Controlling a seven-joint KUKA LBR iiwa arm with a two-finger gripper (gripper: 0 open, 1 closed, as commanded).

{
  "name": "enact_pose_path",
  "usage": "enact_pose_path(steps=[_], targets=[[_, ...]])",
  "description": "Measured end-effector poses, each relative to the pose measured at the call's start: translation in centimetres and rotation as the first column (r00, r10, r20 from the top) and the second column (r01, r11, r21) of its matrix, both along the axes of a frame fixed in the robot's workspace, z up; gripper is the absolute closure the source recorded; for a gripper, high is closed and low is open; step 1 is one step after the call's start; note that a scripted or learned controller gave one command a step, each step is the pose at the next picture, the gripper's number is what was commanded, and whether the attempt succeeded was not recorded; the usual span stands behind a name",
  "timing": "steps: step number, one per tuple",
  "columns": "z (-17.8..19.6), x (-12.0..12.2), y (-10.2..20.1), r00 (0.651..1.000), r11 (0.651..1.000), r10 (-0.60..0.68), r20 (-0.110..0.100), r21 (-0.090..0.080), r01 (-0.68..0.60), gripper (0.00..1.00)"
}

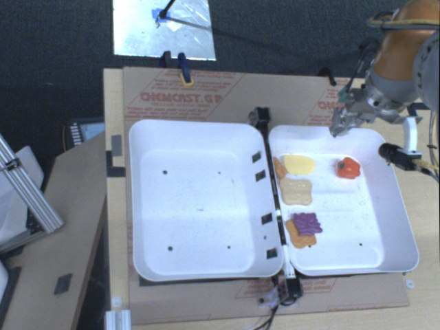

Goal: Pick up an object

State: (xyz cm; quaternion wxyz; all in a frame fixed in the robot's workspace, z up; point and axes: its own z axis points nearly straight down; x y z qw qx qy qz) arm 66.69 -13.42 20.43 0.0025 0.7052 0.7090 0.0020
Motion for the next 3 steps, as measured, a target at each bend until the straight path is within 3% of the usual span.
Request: enact_pose_path(steps=[1,2,3], targets=[[10.3,-2.1,3.6,1.000,1.000,0.003,0.006,0.000,-0.003,1.00],[20.6,-10.4,-1.6,1.000,1.000,-0.011,0.007,-0.004,0.011,1.00],[20.6,-16.7,-5.9,1.000,1.000,-0.011,-0.004,-0.002,0.011,1.00]])
